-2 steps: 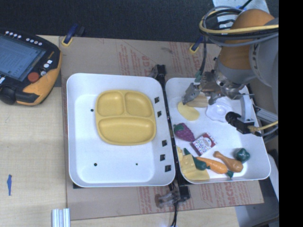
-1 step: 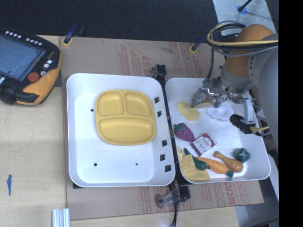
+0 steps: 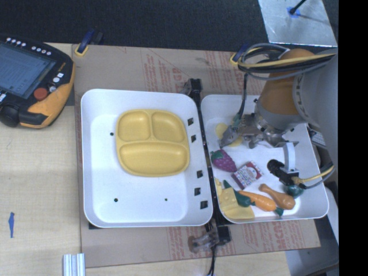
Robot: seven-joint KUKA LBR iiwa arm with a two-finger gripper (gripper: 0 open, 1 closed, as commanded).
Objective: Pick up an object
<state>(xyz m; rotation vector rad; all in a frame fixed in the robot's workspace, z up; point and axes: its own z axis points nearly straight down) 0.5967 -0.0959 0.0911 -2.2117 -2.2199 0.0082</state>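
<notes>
Arm: the grey arm (image 3: 299,91) reaches in from the right and hangs low over the far end of the right bin (image 3: 313,211).
Gripper: the gripper (image 3: 236,132) sits near the bin's far-left corner; whether it is open or has hold of anything, I cannot tell from here.
Targets: purple grapes (image 3: 224,161) just beside it, a red packet (image 3: 247,174) next along, a carrot (image 3: 260,200) and yellow piece (image 3: 233,206) at the near end.
Left bin: only the yellow divided plate (image 3: 153,142) in the left bin (image 3: 98,206).
Best move, I'd judge: go for the grapes, closest and lying apart; centre over them and come straight down, keeping off the bin wall.
</notes>
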